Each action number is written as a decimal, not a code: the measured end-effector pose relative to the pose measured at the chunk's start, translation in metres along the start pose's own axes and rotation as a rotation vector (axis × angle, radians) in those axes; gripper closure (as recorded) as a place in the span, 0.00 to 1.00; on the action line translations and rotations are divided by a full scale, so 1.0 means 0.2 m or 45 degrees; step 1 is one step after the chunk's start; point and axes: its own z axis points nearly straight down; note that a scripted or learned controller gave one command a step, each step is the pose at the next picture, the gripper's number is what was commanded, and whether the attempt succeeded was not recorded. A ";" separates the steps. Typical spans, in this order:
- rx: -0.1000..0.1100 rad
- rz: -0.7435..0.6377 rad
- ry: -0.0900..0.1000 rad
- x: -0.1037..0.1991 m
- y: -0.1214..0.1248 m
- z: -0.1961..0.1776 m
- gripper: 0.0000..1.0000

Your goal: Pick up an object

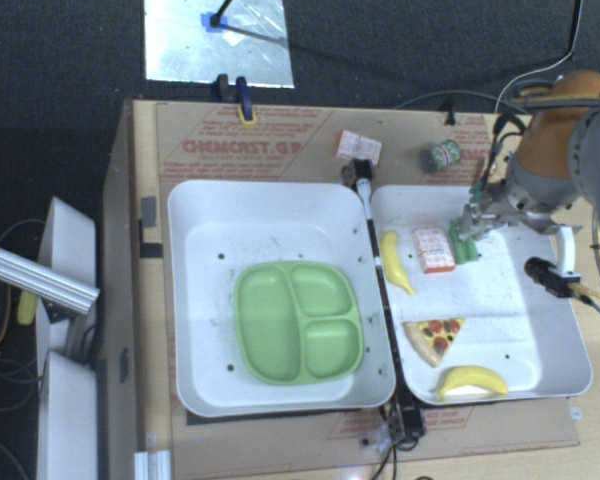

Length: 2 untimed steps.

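The right bin (540,318) holds several toy foods. A small green object (466,249) lies near its upper middle, and my gripper (470,226) hangs directly over it, at or touching its top. To the left of it sits a red and white box (434,250). A yellow corn-like piece (394,262) lies along the bin's left wall. Lower down are a pizza slice (436,335) and a banana (472,379) at the front edge. The arm (555,148) comes in from the upper right.
The left bin (210,218) holds a green divided plate (298,321). On the board behind the bins lie a small can (442,155) and a paper card (359,147). A black part (548,275) juts over the right bin's right side.
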 end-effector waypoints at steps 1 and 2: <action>0.008 0.001 0.000 0.06 -0.09 -0.54 1.00; 0.017 0.000 0.005 0.32 -0.13 -0.48 1.00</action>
